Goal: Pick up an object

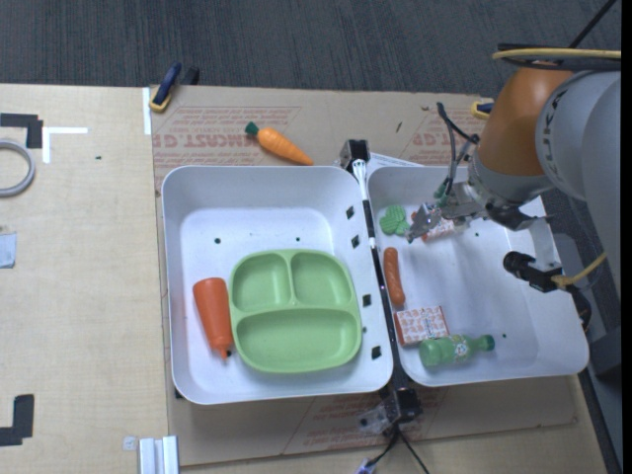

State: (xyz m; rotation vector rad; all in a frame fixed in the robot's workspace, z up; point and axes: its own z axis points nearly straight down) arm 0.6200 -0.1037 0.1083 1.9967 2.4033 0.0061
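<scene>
Dark carpet lies behind a cardboard-covered worktop (79, 314) bearing two white bins. From the camera view, the left bin (188, 205) holds a green divided plate (294, 309) with an orange cylinder (212, 314) beside it; a toy carrot (279, 143) lies outside. The right bin (553, 349) holds a sausage (394, 276), a patterned packet (421, 322), a green bottle (452, 349) and a green leafy piece (394, 219).

The tool (434, 221) is low in the right bin, next to the leafy piece. Whether it is open or closed I cannot tell, since wrist and cables clutter it. Nothing looks lifted, so picking remains undone, I judge.
</scene>
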